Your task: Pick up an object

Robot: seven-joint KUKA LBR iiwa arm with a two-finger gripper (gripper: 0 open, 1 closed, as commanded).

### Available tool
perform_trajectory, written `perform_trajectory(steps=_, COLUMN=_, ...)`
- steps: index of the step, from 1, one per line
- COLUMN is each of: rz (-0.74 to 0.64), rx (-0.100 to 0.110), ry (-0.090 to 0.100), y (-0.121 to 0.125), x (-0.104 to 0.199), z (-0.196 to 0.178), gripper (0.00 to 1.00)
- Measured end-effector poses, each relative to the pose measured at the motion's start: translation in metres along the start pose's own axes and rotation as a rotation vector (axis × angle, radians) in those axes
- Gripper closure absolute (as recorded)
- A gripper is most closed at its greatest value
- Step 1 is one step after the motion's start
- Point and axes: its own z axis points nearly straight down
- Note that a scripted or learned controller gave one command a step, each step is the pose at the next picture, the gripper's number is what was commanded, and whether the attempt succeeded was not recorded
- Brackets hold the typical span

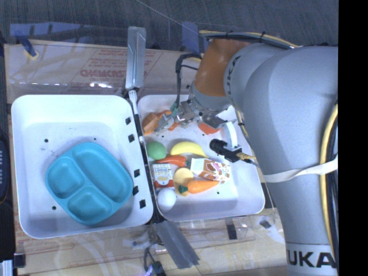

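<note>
In the far corner of the right white bin (248, 203), my gripper (183, 115) is hanging low over the toys. It is sitting just beside a small orange and brown toy food piece (153, 121) that is lying against the wall between the two bins. I cannot tell from here if my gripper is apart, together or clamped on anything, because it is small and partly hidden by my wrist. My big grey arm with the orange band (215, 73) is reaching in from the right and is covering the right side of this bin.

Many toys are lying in the middle of the right bin. A green round ball (156, 150) is resting near the dividing wall. A yellow banana (188, 149) is lying just beside it. An orange carrot (202, 186) is lying near the front, touching a small colourful packet (213, 169). A white egg (167, 198) is sitting in the front corner.

In the left white bin (34, 117), a blue plastic plate with three sections (89, 181) is lying flat. Both bins are sitting side by side on the counter (109, 65).
</note>
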Motion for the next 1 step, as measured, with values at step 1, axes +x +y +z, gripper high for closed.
perform_trajectory(steps=1, rz=-0.003, rx=0.011, ry=0.004, y=-0.0020, x=0.0004, z=-0.0080, gripper=1.00)
